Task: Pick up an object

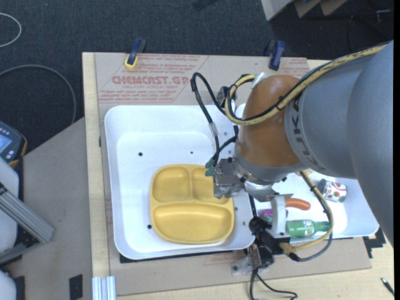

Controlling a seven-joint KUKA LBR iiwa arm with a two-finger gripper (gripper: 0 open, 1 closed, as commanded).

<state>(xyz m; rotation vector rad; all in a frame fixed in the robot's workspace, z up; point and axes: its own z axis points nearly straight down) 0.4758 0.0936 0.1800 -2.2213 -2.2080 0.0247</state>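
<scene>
Nearest the camera, along the bench's front edge [187,274], a bundle of black cables and a small connector [257,255] hang off my wrist. Just behind them, in the right bin [350,220], lies a green bottle [304,228] on its side, with an orange carrot-shaped piece [299,203] just above it and a small white object with red spots [335,191] further right. A purple bit [267,215] peeks out beside the bottle's left end.

In the left bin [125,167] sits a yellow divided plate [187,212], with one broad compartment at the front and two smaller ones behind. It lies toward the bin's front right corner, close to the wall shared with the other bin.

My gripper [223,181] hangs over the right rear corner of that plate, above the small right-hand compartment. My own wrist hides the fingertips, so I cannot tell how the gripper stands or whether it touches the plate.

Above that, my orange band [265,127] and grey arm [350,111] reach in from the right, covering much of the right bin. A yellow cable and black hoses loop around the wrist.

Farthest away, a brown board [156,77] with red print lies under the bins, held by two clamps: a yellow and blue one [133,55] and a blue one [275,54]. Dark floor lies beyond.
</scene>
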